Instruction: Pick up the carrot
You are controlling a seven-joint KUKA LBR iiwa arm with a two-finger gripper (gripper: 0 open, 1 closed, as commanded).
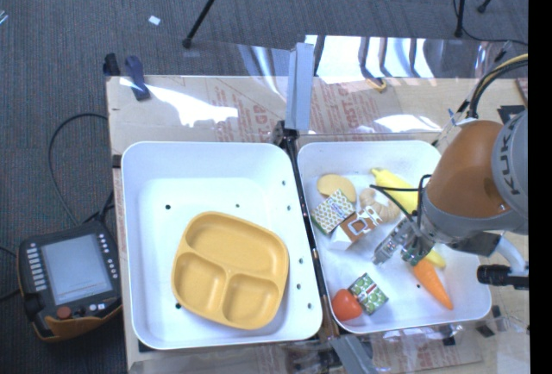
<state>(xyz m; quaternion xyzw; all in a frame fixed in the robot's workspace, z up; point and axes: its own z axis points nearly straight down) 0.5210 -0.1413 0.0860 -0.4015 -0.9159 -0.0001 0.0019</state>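
Arm (470, 178): nearest the camera, grey with an orange band, reaching in from the right over the right bin.
Gripper (404, 248): low over the right bin, just left of the carrot's top; metal fingers (388, 248) point down-left.
Finger state: cannot tell whether they are open or closed; nothing shows between them.
Carrot (433, 284): orange, lying in the right bin near its right front corner, green end up by the gripper, tip pointing toward the front right. Whether the gripper touches it I cannot tell.
Banana (395, 186): yellow, behind the gripper, partly hidden under the arm.
Boxes: a green-patterned box (333, 212) and a brown box (360, 224) lie just left of the gripper, touching each other.
Pale round (336, 185): a flat tan piece behind the boxes.
Tomato (346, 304): red, at the front of the right bin, touching a small green-and-red box (368, 293).
Right bin (470, 312): white, shallow.
Left bin (147, 191): white, beside the right one, holding a yellow divided tray (230, 269).
Pendant (69, 277): on the floor, left of the bench.
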